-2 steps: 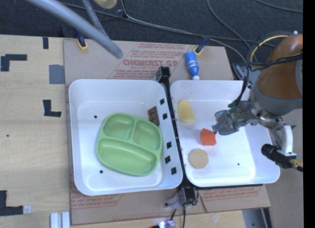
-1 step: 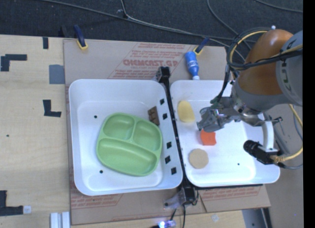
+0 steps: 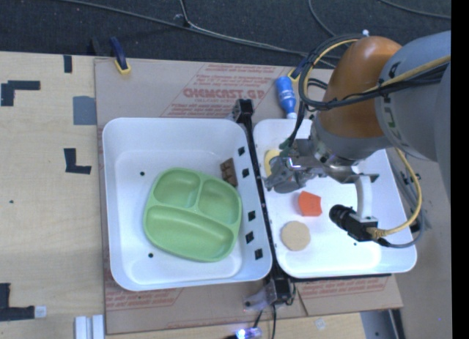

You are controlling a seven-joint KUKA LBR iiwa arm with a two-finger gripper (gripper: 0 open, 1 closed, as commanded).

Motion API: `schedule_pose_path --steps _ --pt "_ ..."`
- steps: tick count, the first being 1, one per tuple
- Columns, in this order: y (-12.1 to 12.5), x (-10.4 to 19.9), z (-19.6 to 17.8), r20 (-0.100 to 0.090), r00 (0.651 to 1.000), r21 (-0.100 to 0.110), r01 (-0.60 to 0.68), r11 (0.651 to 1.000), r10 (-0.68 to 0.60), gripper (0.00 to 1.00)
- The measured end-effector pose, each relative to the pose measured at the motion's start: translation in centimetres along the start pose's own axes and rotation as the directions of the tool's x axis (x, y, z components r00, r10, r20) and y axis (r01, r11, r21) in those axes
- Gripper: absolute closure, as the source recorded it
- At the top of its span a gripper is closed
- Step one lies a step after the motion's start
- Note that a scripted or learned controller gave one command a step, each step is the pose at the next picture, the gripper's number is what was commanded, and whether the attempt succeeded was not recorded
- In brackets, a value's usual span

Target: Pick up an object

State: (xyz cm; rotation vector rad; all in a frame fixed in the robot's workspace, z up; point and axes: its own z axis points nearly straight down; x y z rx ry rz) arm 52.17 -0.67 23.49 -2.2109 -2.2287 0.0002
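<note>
**Desk:** What am I looking at, for the caption?

**Operator:** My arm reaching in over the right bin, gripper low at the bin's inner wall beside the divider. I can't tell from this slant how the jaws stand, or whether anything is between them; the wrist crowds that corner.

**Desk:** And the object to pick?

**Operator:** Candidates lie just beside the jaws. An orange block sits on the bin floor, slightly toward the near edge from them, and a tan round disc lies farther the same way. A yellowish piece is tucked against the wall right by the jaws, which I judge is why I'm so tight to the corner.

**Desk:** The other bin?

**Operator:** A green divided plate rests flat there, across the divider from the jaws, with a small brown item by the wall.
</note>
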Motion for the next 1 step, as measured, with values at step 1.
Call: schedule_pose_path --steps 1 --pt "-0.21 5.71 1.36 0.001 1.0 0.002 -0.001 1.0 0.001 1.0"
